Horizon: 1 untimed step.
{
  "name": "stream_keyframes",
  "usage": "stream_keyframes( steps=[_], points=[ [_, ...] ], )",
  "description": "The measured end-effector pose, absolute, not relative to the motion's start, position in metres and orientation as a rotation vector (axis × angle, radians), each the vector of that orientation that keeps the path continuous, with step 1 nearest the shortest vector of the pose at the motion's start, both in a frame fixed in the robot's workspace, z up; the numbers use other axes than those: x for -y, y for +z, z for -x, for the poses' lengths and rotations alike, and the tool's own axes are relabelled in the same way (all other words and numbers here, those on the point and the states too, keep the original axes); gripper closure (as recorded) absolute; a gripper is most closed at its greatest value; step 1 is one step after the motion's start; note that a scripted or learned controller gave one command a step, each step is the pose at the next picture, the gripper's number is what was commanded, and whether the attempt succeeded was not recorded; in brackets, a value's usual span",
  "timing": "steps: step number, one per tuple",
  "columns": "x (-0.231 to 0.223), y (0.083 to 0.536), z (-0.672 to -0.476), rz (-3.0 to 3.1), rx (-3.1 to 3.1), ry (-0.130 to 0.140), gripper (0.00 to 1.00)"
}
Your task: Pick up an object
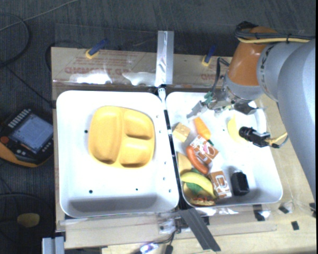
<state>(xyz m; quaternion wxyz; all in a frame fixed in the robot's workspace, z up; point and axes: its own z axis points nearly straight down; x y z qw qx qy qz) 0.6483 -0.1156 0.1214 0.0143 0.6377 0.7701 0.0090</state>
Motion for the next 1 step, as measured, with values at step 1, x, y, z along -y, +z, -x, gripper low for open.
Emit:
stream_keyframes(
  steps=[1],
  points=[
    [0.1081,0.1625,-0.6683,-2.087,-2.348,-0.004,0.0]
  ],
)
